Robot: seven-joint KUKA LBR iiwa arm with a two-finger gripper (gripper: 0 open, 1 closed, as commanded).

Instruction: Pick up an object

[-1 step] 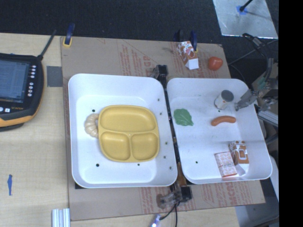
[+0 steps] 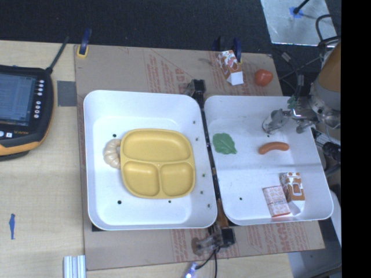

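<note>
In the right bin point(image 2: 243, 204) lie a brown sausage point(image 2: 273, 148), a green leafy piece point(image 2: 224, 143) and two small red-and-white cartons point(image 2: 277, 201) point(image 2: 294, 186). My gripper point(image 2: 286, 122) hangs over the right bin's far right part, just above and beyond the sausage. Its fingers point(image 2: 270, 123) stand open with nothing between them. The left bin point(image 2: 104, 207) holds a yellow divided plate point(image 2: 157, 162), and a beige lumpy item point(image 2: 111, 153) is tucked against the plate's left edge.
Outside the bins, beyond the right one, a small carton point(image 2: 231, 67) and a red tomato-like ball point(image 2: 264, 77) sit on the brown board. An orange-edged control tablet point(image 2: 20, 112) lies at the far left. Clamps point(image 2: 198, 87) sit between the bins.
</note>
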